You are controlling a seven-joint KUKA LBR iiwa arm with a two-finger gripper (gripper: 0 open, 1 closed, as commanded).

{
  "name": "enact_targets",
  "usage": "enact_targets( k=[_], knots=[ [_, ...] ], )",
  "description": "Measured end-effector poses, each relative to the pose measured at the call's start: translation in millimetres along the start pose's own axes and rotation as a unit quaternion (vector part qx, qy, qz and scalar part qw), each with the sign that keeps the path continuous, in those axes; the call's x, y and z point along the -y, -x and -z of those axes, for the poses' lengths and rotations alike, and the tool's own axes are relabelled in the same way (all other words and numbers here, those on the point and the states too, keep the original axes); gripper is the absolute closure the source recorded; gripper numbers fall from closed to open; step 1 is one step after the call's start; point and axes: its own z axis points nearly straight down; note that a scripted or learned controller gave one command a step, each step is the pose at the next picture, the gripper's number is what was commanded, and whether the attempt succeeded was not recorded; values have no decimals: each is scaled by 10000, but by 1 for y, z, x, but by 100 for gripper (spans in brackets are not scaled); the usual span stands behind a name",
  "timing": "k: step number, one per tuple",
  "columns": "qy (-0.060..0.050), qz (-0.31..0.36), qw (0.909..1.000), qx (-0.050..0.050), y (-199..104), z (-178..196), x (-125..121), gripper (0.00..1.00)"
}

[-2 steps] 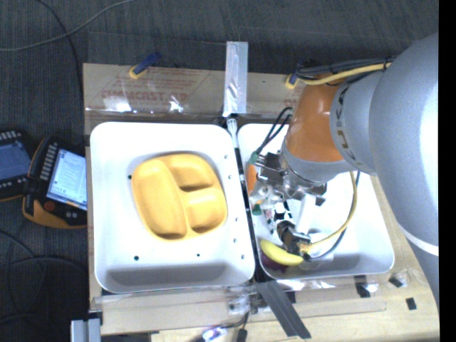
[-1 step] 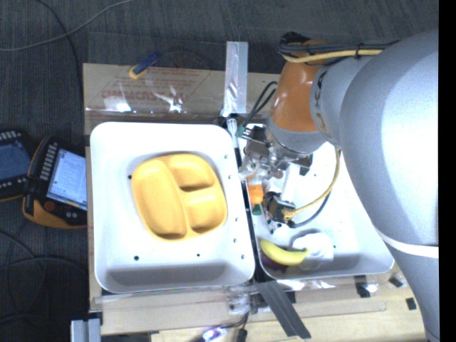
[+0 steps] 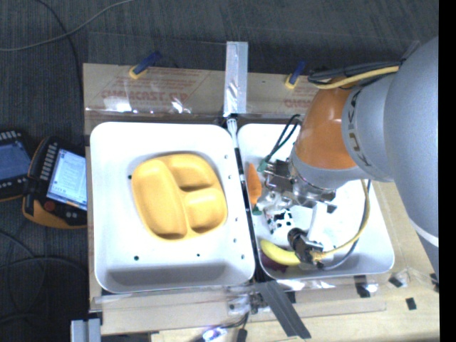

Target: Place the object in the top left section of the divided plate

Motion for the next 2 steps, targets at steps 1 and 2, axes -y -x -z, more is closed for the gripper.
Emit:
enact_targets(
  k=[1, 2],
  knots=[
    [5, 506, 9987, -9, -2, 31, 29, 100],
    [-1, -489, 9988, -5, -11, 27, 32, 100]
  ],
)
